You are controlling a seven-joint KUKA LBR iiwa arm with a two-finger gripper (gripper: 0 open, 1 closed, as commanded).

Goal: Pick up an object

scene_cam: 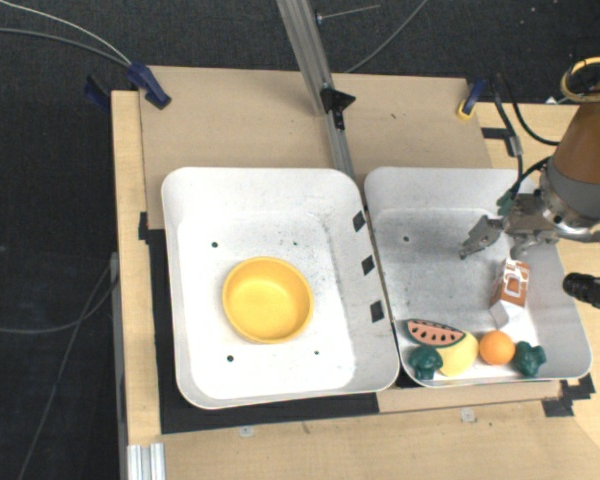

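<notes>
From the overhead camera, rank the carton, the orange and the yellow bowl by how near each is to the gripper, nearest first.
1. Carton: right bin, just below the gripper.
2. Orange: right bin's front edge, among the toy foods.
3. Yellow bowl: left bin, across the divider.

The end effector (492,236) hangs over the right bin (420,268), its fingers spread apart with nothing between them. Just below it lies an orange carton (512,284). Along that bin's near edge sit a watermelon slice (437,332), a yellow fruit (461,354), an orange (496,348) and two green pieces. A yellow bowl (267,298) rests in the left bin (195,228).
</notes>
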